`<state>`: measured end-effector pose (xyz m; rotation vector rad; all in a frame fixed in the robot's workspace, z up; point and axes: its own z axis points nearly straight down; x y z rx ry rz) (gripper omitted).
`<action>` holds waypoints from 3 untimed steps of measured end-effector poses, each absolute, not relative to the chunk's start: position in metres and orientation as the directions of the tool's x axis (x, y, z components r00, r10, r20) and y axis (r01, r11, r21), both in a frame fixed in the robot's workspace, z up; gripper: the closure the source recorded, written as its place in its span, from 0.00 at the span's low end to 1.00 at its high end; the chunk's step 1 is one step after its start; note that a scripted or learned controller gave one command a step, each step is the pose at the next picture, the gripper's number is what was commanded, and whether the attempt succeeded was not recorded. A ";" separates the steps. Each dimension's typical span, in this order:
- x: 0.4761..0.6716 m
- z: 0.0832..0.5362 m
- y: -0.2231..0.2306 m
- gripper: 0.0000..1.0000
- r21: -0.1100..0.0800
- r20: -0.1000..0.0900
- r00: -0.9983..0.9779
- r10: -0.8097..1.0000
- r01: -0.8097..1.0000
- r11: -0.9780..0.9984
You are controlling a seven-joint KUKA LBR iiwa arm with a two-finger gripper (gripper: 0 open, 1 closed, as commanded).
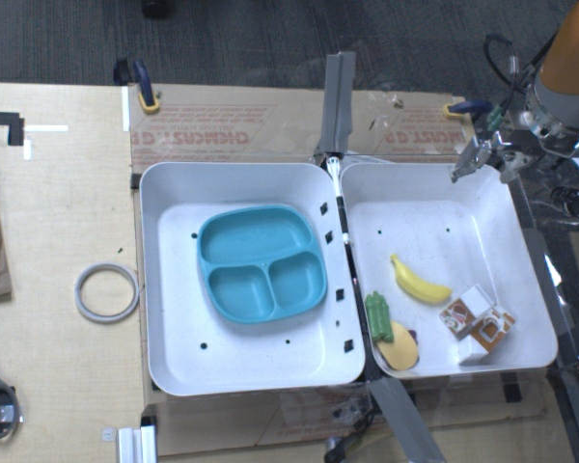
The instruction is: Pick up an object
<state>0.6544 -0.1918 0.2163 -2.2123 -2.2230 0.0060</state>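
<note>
A curved yellow plastic banana lies flat in the right shallow white bin, stem end toward the upper left. Near it, to the right, a small brown-and-white printed box rests tilted. At the bin's near-left corner sit a green toy vegetable (knobbly, upright-lying) touching a rounded yellow toy fruit.

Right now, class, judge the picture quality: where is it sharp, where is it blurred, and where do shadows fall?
In the camera view, the blue tray and banana are sharp under even light; soft shadows hug the left bin walls; the gripper at the right bin corner looks slightly blurred.
</note>
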 end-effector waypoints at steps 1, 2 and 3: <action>0.607 0.186 -0.152 0.00 -0.008 0.001 0.005 1.000 1.000 -0.005; 0.579 0.106 -0.104 0.00 -0.008 0.002 0.007 1.000 1.000 -0.007; 0.559 0.088 -0.098 0.00 -0.008 0.002 -0.002 1.000 1.000 0.002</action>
